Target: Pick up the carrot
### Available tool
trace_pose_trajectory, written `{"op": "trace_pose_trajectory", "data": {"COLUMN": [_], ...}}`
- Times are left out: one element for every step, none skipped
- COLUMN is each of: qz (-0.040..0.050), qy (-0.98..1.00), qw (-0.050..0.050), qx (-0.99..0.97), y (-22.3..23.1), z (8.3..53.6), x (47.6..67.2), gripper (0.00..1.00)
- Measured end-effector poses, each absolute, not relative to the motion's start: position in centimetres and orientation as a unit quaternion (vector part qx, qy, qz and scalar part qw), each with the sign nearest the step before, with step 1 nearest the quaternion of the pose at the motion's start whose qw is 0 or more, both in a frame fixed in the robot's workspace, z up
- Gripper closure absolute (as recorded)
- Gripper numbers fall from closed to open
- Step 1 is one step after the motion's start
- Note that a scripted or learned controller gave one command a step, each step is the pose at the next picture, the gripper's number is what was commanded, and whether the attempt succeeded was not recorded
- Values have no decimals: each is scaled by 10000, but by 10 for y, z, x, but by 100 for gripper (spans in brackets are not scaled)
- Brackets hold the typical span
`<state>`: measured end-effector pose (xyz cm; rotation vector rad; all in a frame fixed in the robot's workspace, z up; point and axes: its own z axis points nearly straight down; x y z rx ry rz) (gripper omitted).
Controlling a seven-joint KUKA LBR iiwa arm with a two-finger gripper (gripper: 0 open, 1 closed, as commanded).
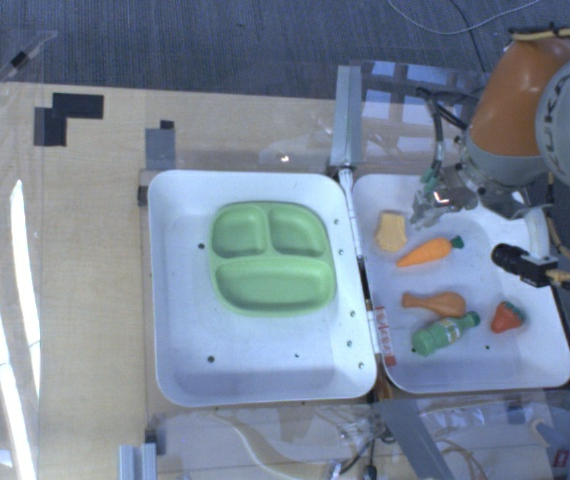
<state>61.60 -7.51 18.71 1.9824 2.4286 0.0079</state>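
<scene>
Camera view: the arm enters from the right, cut off by the frame edge, so its upper links can't be seen. The gripper hangs over the right bin's far part, just beyond the carrot; it reads as a small blur of grey metal w/ green flecks, and whether it's released or clenched can't be made out. Nothing visible between its tips. Carrot: smooth orange plastic, tapered, green tuft at its right end, lying flat in the right bin, tilted a bit, not touching the gripper. Just left of the carrot & slightly farther back, a pale yellow wedge, prob. cheese, matte. Nearer the camera than the carrot: a tan drumstick w/ rounded bulb, then a glossy green bottle on its side. To the carrot's right & nearer, a small red strawberry-like piece, detail too small to tell. A black cylindrical part juts in right of the carrot, its far end hidden. Left of the carrot, the left bin holds a matte green divided plate w/ three compartments.
</scene>
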Motion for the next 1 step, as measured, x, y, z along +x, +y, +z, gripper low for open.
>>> {"op": "trace_pose_trajectory", "data": {"qz": [16], "qy": [7838], "qw": [22], "qx": [6210], "y": [-69], "z": [186], "x": [566], "gripper": [100]}}
